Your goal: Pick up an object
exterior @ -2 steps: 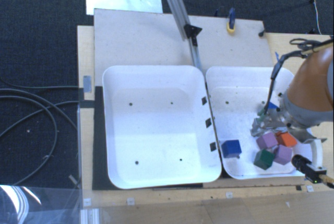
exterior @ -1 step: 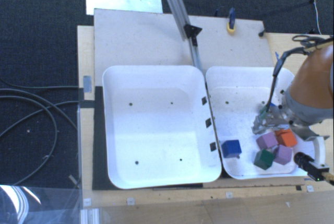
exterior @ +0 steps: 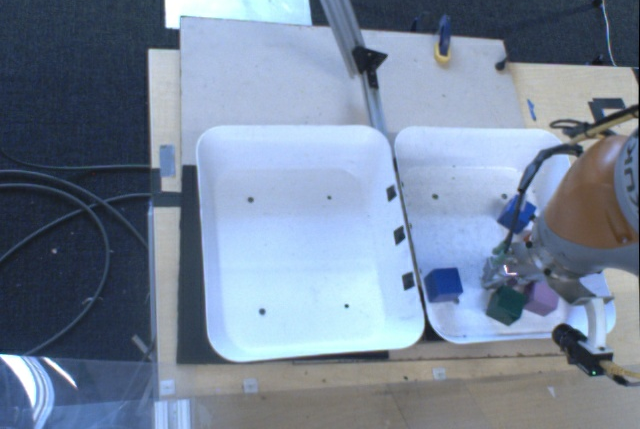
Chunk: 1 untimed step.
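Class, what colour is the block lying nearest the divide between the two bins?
Blue. The block lies in the right bin, seen in the camera view.

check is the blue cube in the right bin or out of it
In. The blue cube rests on the floor of the right bin, near its left wall, apart from the gripper.

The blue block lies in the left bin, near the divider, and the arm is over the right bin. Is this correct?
Not quite. The camera view shows the blue block in the right bin, near the divider, not the left one. The rest holds: the arm is over the right bin.
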Tool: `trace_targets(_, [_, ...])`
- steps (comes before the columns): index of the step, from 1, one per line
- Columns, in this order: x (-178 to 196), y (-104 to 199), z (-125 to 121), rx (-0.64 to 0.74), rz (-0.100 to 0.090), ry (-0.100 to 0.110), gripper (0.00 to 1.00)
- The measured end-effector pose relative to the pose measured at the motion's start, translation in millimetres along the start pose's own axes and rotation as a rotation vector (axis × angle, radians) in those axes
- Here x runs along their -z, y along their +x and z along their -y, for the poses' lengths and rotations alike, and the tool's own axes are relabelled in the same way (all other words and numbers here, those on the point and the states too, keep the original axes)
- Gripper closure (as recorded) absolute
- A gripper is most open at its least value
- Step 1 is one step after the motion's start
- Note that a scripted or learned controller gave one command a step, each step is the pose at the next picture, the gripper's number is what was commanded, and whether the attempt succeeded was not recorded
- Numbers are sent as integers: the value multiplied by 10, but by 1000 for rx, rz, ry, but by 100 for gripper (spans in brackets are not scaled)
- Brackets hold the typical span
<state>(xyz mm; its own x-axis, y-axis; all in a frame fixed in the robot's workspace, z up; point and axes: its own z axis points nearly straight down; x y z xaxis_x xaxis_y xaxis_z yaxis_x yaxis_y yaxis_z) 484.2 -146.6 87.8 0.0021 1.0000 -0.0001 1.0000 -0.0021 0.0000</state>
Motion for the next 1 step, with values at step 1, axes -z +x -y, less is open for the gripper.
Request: trace_targets(1, [130,11,-17,6,1,-5,100])
